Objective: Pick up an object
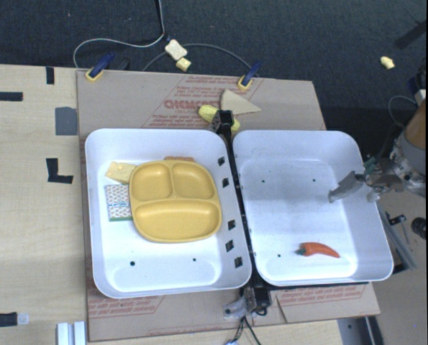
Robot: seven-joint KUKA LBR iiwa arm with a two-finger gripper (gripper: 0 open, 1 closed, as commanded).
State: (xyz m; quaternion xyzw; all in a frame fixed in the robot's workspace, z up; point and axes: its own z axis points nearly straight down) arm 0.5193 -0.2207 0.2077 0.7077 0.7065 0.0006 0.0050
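Note:
An orange-red chili-shaped object (318, 250) lies near the front of the right bin (293, 192). In the left bin (98, 192) sits a yellow divided plate (175, 200), with a pale yellow flat piece (119, 170) and a small patterned card (117, 201) tucked against its left side. My gripper (342, 190) reaches in over the right bin's right rim, above and to the right of the orange object and apart from it. Nothing shows between its grey fingers.
The bins rest on a cardboard sheet (192, 99) held by clamps (98, 69). A yellow clip (225, 121) sits where the bins meet at the back. Cables (156, 20) run across the dark floor behind.

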